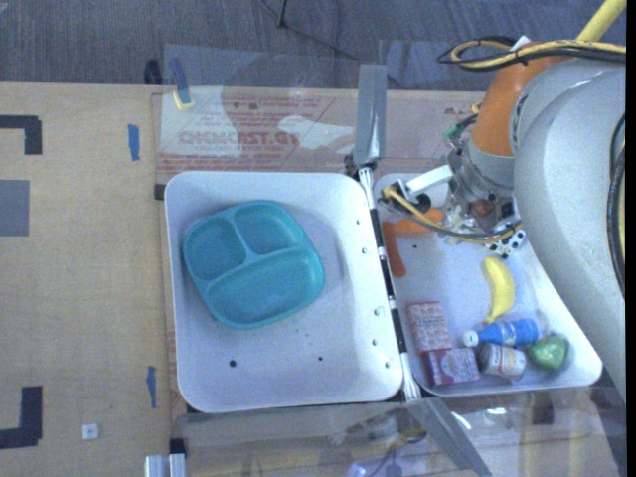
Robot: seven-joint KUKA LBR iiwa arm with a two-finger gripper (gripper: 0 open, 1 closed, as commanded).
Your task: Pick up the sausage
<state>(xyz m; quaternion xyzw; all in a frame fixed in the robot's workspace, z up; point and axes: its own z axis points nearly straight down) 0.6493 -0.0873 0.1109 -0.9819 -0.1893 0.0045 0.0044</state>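
Over the right bin (571,361) hangs the pincer (467,212), low at the far end, just beside the sausage (396,248), which lies along the left wall near the divider. Cables hide its tips, so I cannot tell how they stand or whether they hold anything. Banana (500,286), bottle (505,333) and packets (429,326) sit nearer. A teal plate (253,263) fills the left bin (338,366).
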